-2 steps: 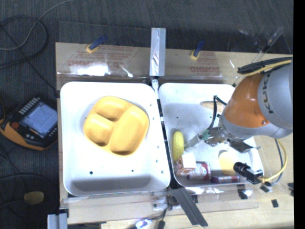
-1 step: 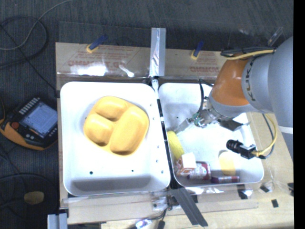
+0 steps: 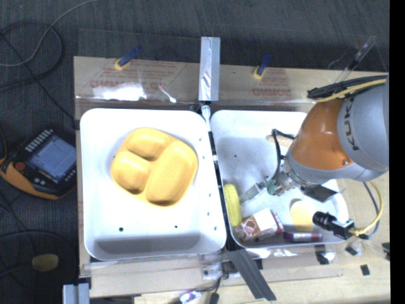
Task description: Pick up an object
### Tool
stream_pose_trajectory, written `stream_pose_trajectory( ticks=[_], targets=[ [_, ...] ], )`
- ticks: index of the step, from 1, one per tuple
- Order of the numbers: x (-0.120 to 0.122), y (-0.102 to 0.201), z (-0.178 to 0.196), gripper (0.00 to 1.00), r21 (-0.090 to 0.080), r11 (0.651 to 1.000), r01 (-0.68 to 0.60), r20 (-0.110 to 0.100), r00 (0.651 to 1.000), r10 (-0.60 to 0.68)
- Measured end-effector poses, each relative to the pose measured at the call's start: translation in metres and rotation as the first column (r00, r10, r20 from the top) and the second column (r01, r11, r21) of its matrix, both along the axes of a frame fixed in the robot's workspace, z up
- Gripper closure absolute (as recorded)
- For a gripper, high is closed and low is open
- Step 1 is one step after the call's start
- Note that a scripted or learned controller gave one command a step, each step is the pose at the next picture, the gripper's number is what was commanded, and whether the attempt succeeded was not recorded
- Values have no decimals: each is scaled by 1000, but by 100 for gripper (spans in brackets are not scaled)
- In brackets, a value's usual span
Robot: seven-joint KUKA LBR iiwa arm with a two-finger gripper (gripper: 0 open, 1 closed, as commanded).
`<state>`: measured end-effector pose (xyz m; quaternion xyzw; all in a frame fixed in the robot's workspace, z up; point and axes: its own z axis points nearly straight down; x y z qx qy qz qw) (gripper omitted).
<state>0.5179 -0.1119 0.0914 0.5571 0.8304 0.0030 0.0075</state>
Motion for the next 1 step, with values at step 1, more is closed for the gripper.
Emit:
stream_pose_trajectory(
  ticks=[1],
  targets=[
    [-27,3,1,0,-5,999,45,11,999,-45]
  ],
)
